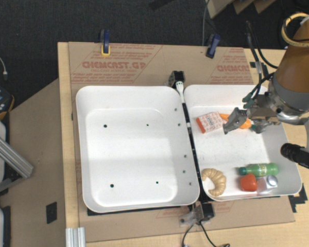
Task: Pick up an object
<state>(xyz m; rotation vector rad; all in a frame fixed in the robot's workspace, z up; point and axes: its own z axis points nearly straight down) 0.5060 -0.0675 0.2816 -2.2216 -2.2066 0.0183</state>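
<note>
My gripper (240,121) hangs low over the upper part of the right bin (278,143), reaching in from the right. An orange, carrot-like piece (225,117) lies right under it and is partly hidden by it. Just to its left lies a small red-and-white packet (209,122). At the bin's front sit a tan croissant (215,181), a green bottle (258,170), a red tomato-like ball (249,182) and a small clear item (270,182).
The left bin (92,138) stands beside the right one, with a black divider strip (188,138) between them. Both rest on a cardboard sheet (144,60) held by blue clamps (105,41). Cables hang above the arm at the upper right.
</note>
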